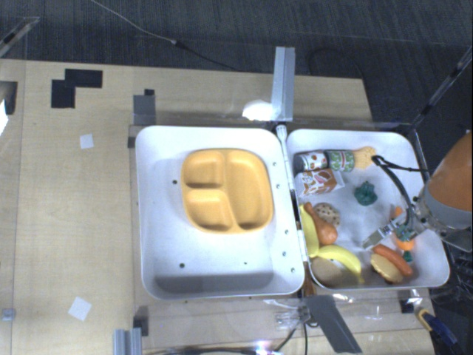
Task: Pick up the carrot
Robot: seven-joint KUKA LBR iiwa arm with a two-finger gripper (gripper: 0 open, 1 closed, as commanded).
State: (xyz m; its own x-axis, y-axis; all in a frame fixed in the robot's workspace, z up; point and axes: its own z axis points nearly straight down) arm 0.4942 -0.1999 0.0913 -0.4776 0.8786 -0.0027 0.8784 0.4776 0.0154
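The carrot (405,237), small and orange with a green top, lies in the right part of the right bin (414,148), just above a hot dog. My gripper (395,226) hangs directly over the carrot, reaching in from the right beneath the arm's orange band (452,177). It covers part of the carrot. A black cable loops from the wrist across the bin toward the cans.
The right bin also holds two small cans (325,160), a cracker box (319,183), a green broccoli piece (365,194), a chicken drumstick (322,224), a banana (336,256) and the hot dog (389,264). The left bin (155,220) holds a yellow divided plate (225,189).
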